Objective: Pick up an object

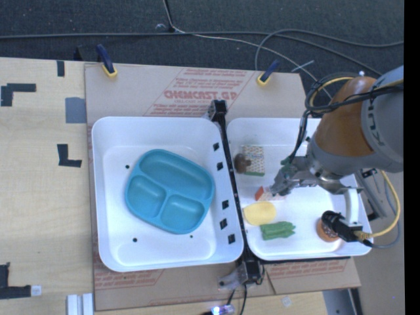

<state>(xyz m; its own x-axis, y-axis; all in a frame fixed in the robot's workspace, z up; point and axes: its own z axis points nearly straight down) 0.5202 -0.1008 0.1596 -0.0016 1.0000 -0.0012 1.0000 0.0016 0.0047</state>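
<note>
L bin holds a blue 3-section tray. R bin: checkered item, small red piece, yellow piece, green piece. Risk: items sit close, so the grab may nudge a neighbour or miss. Gripper hovers by the red piece; can't tell its opening or any contact.

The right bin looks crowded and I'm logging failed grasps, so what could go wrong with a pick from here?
1. The gripper hangs over a tight cluster: a small red piece, a yellow object and a green object. It may nudge neighbours instead of grasping one.
2. The red piece is small and flat-looking, so the jaws might slip off it.
3. The yellow object lies near the bin divider, which could obstruct a descent there.
</note>
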